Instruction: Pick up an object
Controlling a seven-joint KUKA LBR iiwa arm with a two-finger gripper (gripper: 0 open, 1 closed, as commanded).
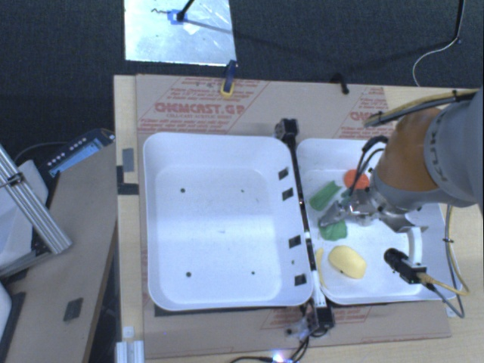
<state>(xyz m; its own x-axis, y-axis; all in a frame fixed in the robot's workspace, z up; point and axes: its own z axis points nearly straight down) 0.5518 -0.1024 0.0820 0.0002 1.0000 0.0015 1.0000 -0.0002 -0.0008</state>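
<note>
Two bins side by side. Gripper low in right bin, fingers' state unclear. Green toy at its 12 o'clock, yellow toy at 5. Both look light, smooth; grab across middle.

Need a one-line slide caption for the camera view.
Gripper low in the right bin among green pieces, a yellow object and an orange one.

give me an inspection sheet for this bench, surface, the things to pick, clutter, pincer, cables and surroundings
Surface: two white bins side by side, left bin, right bin, on a printed board.
Job's things: in the right bin, green block, second green piece, orange ball, yellow lemon-shaped object.
Clutter: nothing seen.
Pincer: pincer low in the right bin beside the green pieces; grasp cannot be told.
Cables: black cable at top right; yellow cable by the right bin.
Surroundings: shiny metal plate beyond the bench.
</note>
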